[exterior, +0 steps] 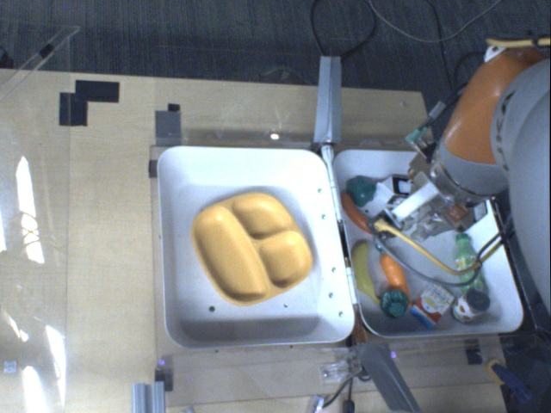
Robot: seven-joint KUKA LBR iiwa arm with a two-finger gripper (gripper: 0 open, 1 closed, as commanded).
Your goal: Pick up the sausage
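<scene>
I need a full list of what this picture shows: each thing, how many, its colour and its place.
bins: two, white, side by side on the bench
moulded tray: one, yellow, middle of left bin
sausage: one, red-orange, right bin, along its left wall
banana: one, yellow, right bin, left side
carrot: one, orange, right of the banana
toys: two, teal, right bin, far end and front
bottle: one, green, right bin, right side
arm: one, grey and orange, above right bin
gripper: one, over right bin's middle
</scene>
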